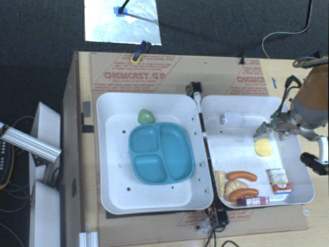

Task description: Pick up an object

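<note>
My gripper (268, 129) hangs over the right bin (306, 189), holding nothing; how far its fingers are spread I cannot tell. The yellow lemon (263, 147) lies just below them.

Smooth white plastic bins (115, 189), glossy blue plastic divided tray (160, 153), matt brown printed cardboard (154, 71) underneath, shiny foil-like sheet (122, 14) on dark rough carpet (41, 35).
</note>
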Robot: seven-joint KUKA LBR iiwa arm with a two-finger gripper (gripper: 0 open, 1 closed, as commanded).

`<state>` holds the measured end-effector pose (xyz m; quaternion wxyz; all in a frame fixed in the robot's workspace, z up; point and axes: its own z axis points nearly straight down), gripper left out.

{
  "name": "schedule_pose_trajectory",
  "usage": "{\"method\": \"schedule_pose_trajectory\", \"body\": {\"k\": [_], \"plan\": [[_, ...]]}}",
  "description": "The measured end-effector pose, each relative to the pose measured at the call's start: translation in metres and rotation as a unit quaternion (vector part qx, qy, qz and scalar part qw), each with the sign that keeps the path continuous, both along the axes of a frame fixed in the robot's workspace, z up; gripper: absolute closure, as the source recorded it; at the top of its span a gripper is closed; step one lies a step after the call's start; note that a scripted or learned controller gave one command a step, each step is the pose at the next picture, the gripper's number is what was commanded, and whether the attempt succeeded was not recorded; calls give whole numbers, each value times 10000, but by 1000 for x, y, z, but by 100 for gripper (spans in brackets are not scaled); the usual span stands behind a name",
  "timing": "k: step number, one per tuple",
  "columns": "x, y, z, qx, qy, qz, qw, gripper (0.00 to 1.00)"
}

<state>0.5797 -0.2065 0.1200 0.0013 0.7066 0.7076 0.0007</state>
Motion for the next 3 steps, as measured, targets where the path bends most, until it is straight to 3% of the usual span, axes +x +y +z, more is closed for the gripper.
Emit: {"method": "schedule_pose_trajectory", "body": {"k": [2, 3], "plan": [[-11, 0, 0, 0, 6, 1, 10000, 0], [-5, 1, -36, 2, 10, 12, 10000, 0]]}}
